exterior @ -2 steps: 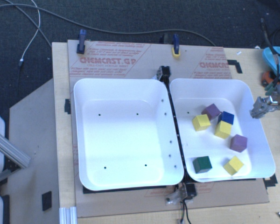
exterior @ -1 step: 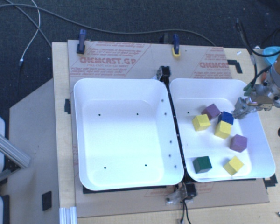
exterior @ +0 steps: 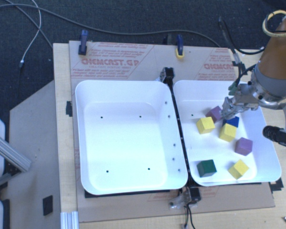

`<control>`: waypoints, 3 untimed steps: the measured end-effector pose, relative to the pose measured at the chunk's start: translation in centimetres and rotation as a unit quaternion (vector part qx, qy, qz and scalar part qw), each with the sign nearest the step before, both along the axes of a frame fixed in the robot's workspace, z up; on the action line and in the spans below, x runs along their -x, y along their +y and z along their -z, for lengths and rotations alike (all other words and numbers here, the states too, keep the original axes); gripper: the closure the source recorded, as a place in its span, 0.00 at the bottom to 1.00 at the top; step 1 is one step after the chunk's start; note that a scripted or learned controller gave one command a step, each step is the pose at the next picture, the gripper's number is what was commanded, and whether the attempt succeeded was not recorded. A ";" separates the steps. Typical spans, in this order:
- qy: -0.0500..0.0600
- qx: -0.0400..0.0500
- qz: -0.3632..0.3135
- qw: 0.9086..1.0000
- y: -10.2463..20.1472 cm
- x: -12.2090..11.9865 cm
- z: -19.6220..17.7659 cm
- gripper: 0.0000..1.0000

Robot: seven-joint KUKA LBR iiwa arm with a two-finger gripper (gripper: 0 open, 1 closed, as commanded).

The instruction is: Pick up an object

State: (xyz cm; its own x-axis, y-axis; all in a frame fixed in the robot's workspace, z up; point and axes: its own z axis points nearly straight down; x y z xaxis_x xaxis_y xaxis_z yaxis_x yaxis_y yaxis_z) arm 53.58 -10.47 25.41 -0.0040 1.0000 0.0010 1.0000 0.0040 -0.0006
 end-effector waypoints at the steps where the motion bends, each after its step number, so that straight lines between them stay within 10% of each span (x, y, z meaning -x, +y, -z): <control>1: 0.000 0.000 0.000 1.000 5.2 -1.3 1.5 1.00; 3: -0.001 0.000 0.000 1.000 13.9 -4.3 2.3 1.00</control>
State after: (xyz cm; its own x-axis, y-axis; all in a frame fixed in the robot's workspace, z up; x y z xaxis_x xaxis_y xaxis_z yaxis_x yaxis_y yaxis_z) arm 57.92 3.47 23.08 -0.0035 1.0000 0.0000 1.0000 0.0035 0.0007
